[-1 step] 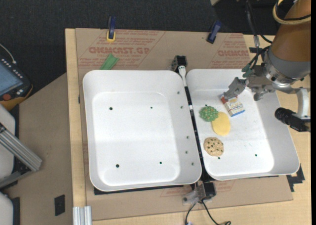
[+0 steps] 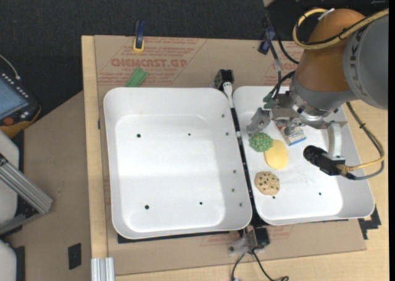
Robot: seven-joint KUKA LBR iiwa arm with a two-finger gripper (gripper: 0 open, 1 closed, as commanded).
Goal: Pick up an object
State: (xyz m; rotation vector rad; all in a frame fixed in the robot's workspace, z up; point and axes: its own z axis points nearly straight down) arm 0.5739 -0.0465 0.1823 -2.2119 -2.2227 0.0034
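Nearest the camera, front edge of the bench: a black clip [image 2: 256, 237] sits at the seam where the two bins meet. The brown cardboard sheet [image 2: 185, 60] with red print lies under both.

Shallow white plastic bin on the view's right [image 2: 321, 209] carries all the loose things. Front to back:
- round tan cookie with dark chips [image 2: 266, 183], lying flat near the inner wall
- yellow oval piece [image 2: 277, 154], just behind the cookie, apart from it
- green knobbly lump [image 2: 260, 142], touching or nearly touching the yellow piece
- small white block with blue and red marks [image 2: 295, 135], partly hidden under the wrist

Gripper [image 2: 270, 124] is low in this bin, right over the back of the cluster, closest to the green lump and the white block. Cannot tell whether it is spread or closed, and nothing can be seen held in it. Grey arm with orange band [image 2: 327, 57] comes in from the right.

Progress, as I judge it: the approach is made, but no object is off the bin floor. Grasp and lift are both left to do. The green lump looks the likeliest target.

Second shallow white plastic bin on the view's left [image 2: 114, 150]: bare floor with dark dots.

Farther back: a second black clip [image 2: 223, 79] at the seam, a green strip [image 2: 136, 77] on the cardboard, and two blue clamps [image 2: 139, 37] on its far edge.

Count: two bins, four loose objects (one of each kind), two black clips, two clamps, one strip.
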